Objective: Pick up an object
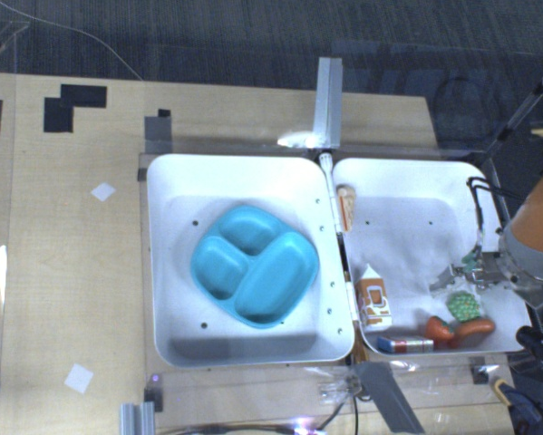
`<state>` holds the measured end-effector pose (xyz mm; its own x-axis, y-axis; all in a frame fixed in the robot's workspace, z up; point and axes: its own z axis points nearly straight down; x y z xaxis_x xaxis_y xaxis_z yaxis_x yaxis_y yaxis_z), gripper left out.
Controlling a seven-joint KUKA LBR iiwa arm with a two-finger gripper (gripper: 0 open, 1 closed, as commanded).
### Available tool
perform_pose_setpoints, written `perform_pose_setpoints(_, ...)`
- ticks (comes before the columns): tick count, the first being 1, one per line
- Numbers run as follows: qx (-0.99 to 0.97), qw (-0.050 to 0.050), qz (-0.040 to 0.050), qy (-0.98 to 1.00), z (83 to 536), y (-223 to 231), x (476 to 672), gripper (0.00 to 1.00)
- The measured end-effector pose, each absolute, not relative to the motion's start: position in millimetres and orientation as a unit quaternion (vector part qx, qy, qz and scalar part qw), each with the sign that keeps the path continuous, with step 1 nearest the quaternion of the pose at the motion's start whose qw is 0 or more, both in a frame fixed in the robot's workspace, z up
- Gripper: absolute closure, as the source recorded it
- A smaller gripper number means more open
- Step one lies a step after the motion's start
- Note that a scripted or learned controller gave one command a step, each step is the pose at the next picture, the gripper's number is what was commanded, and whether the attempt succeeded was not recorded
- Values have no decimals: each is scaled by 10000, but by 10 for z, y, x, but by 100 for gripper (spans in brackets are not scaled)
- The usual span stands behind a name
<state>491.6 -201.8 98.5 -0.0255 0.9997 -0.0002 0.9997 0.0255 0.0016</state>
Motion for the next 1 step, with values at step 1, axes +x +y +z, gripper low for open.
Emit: perform_pose_setpoints(1, 5634, 52, 22, 8262, 889, -2061, 4905, 0)
